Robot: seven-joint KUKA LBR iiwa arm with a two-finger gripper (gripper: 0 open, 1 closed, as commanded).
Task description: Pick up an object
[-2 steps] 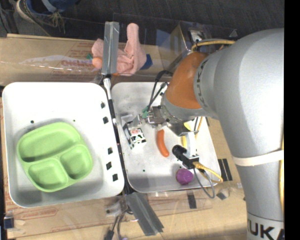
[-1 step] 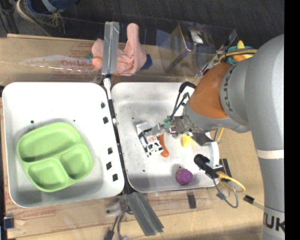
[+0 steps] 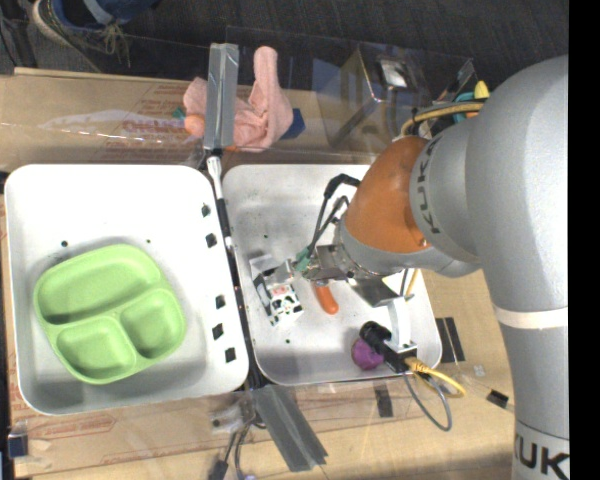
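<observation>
In the overhead camera view we look down at a slant on two white bins side by side. The grey arm (image 3: 520,168) reaches in from the right of the picture, and its orange band hangs over the right bin (image 3: 280,183). The gripper (image 3: 280,296) sits low in that bin, near its middle. We cannot tell whether it is open or closed, because its end is a small jumble of white and black parts seen from above. We see nothing held in it.

Two small things lie in the right bin. A short orange object (image 3: 326,299) lies just beside the gripper, on the side toward the arm. A rounded purple object (image 3: 364,354) lies near the bin's front corner, partly covered by robot hardware. We judge the orange one the likelier target because it is closest. It looks light and stiff, perhaps smooth plastic, so it could slip or roll. The best hold looks to be across its narrow middle, with the jaws closing on its long sides. The purple one seems soft-edged and light, but it is crowded and harder to reach cleanly.

The left bin (image 3: 80,198) holds a green divided tray (image 3: 105,313). It is broad and shallow, so its raised rim is the only place to take it.

The wrist hides part of the right bin's floor, so more may lie under it. A pink cloth (image 3: 255,103) lies outside the bins, beyond their far edge.
</observation>
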